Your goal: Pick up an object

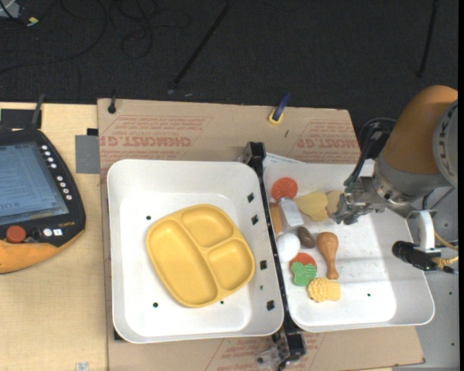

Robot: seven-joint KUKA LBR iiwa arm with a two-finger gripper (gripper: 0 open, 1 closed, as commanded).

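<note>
The right bin holds several toy foods: a red tomato, a pale yellow wedge, a white egg, a brown drumstick, a small brown piece, a red and green piece and a yellow corn cob. An orange stick lies along the bin's left wall. My gripper hangs low over the right bin, just right of the pale wedge and above the drumstick. Nothing shows between its fingers.
The left bin holds a yellow divided plate. A black divider runs between the bins. A tablet pendant lies on the bench at far left. The arm enters from the right, with a black cable fitting over the bin's right side.
</note>
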